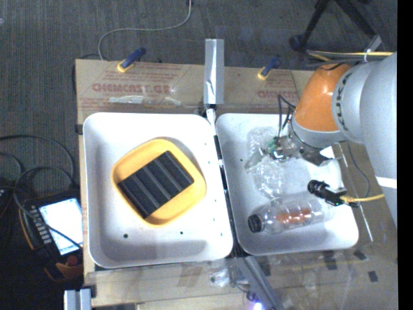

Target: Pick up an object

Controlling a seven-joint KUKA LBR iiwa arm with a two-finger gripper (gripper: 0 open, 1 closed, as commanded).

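Observation:
In the right bin point(348, 234), a clear plastic bottle point(287, 216) with a black cap lies on its side near the front. Behind it sits a crumpled piece of clear plastic point(266, 166). My gripper point(279, 148) reaches down over the back part of that crumpled plastic, under the orange band point(321, 105) of the arm. A yellow pad-like object point(159, 180) with a black ridged top lies in the middle of the left bin point(103, 231).
The grey arm point(377, 121) covers the right bin's right side. A black plug with a yellow cable point(326, 191) hangs just right of the bottle. A divider point(219, 166) separates the two bins. Cardboard point(142, 86) with clamps lies behind them.

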